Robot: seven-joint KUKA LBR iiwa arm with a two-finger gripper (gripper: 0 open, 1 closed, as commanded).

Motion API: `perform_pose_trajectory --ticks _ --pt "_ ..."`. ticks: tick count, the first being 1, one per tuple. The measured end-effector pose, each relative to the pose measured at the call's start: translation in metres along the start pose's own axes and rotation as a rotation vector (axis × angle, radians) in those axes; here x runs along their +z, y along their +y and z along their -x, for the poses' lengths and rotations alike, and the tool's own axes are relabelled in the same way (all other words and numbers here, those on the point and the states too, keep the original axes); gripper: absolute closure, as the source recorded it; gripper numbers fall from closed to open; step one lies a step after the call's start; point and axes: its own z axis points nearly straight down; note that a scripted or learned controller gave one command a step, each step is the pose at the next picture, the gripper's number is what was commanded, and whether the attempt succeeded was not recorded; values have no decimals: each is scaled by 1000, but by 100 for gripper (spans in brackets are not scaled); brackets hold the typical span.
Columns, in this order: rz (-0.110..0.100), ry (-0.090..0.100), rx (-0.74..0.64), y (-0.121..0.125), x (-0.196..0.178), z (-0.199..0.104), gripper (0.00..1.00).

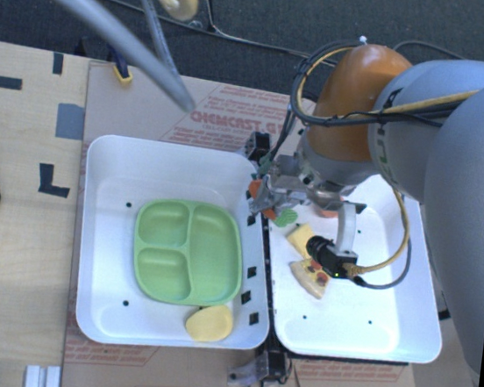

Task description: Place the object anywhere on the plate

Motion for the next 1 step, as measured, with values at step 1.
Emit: perform_pose_trajectory --ticks 1 --pt "3 1 -3 -6 -13 -52 100"
